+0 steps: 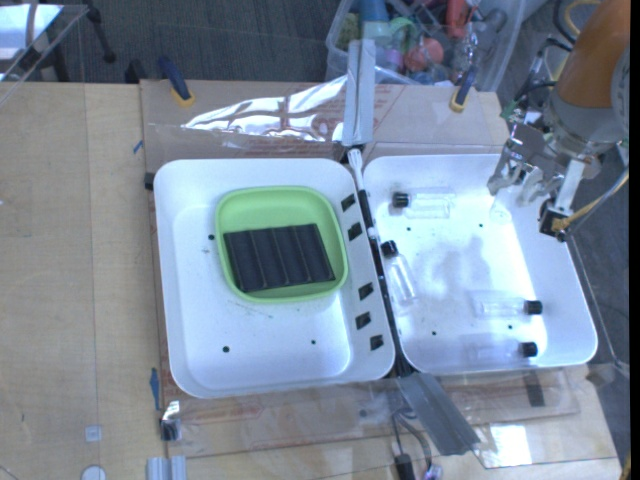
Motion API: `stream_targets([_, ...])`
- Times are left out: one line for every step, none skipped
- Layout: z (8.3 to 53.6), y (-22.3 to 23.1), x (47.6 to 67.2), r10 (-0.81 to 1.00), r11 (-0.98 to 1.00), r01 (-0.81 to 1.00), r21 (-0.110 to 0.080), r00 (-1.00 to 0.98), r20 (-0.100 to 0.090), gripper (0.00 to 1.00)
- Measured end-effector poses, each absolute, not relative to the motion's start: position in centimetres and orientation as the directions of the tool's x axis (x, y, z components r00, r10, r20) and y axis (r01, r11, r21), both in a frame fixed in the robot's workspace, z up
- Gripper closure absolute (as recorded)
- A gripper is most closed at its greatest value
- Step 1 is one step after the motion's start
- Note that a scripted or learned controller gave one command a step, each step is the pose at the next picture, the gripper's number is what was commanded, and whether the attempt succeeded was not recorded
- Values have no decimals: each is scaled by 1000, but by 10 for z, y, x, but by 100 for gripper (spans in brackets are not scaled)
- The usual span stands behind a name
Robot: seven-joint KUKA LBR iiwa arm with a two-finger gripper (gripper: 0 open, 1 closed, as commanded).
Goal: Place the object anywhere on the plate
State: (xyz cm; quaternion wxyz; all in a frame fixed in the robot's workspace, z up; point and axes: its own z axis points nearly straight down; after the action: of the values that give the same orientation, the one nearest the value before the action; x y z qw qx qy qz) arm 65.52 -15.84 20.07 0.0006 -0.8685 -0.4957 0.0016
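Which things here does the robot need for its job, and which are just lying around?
For the job:
- square green plate in the left bin, with a dark ridged object lying on it
- gripper

Lying about:
- clear plastic vials with black caps in the right white bin
- clear tub of colourful toys behind

Bright even light, foil glare, soft focus

You've got a green plate (282, 208) in the left bin (190, 308) with a dark ridged block (278, 258) on it. Clear black-capped vials (420, 204) lie scattered in the right bin (560, 308), and the gripper (530, 180) hangs over its far right corner.
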Motion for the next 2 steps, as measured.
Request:
stream_targets([137,-121,587,976,-216,976,-5,216,1,100])
stream_targets([137,-123,587,976,-218,976,-4,218,1,0])
